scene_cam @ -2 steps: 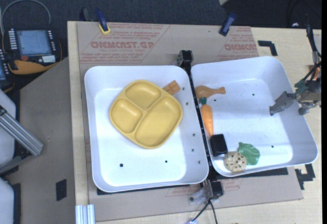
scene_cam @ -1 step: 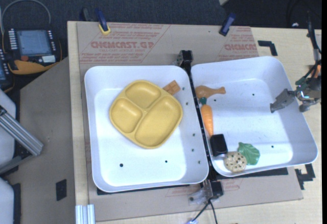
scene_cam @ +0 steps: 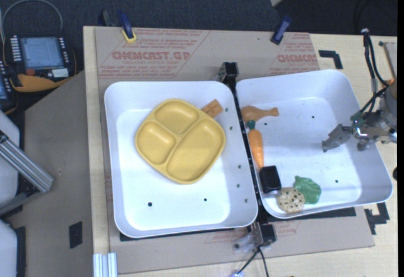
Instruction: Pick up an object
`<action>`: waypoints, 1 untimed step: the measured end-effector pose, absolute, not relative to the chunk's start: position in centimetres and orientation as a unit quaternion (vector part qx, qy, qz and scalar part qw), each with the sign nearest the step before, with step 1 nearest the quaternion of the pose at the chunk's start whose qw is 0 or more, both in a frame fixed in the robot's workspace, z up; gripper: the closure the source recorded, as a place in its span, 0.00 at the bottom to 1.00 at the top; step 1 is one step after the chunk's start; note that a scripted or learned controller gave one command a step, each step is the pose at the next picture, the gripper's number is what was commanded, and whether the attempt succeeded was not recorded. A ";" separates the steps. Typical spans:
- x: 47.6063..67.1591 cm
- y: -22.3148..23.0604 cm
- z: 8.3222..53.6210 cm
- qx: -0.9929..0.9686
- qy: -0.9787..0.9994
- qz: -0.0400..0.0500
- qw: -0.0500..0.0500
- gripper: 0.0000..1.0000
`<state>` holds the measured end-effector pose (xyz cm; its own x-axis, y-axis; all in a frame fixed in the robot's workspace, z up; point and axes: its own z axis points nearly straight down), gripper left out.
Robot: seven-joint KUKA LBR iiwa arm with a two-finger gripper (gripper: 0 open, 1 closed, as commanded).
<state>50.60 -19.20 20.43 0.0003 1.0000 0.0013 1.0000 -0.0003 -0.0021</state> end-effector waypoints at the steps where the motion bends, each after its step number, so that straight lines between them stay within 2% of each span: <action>1: 50.7 -19.4 16.3 -0.707 -0.707 0.000 0.001 0.00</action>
